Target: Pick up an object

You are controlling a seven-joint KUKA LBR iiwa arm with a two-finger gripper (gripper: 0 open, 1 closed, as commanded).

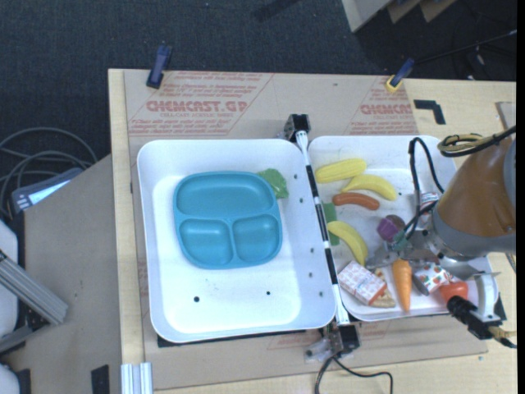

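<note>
While the grey arm [480, 199] with its orange band is reaching in from the right over the right bin [426, 148], its tool [399, 253] is hanging low above the bin's near half, close to a purple object [389, 227] and the top of a carrot [402, 281]. Whether the tool is spread or closed I cannot tell, since the wrist is hiding it from above, and nothing is visibly sitting in its grip.

The right bin is holding most of the pickable things: two yellow bananas [340, 171] [371, 185] are lying near the far side, a red sausage [356, 200] is resting just in front of them, and a third banana [349, 240] is lying nearer the dividing wall beside a small green piece [330, 213]. A red-and-white checked packet [362, 283] is sitting at the near edge, just beside the carrot, and a red-and-white item [440, 281] is lying on the carrot's other side, partly under the arm.

The left bin [164, 286] is carrying a blue compartment tray [227, 218], with a green object [276, 182] touching its far right corner. Both bins are sitting side by side on the tabletop [123, 220].
</note>
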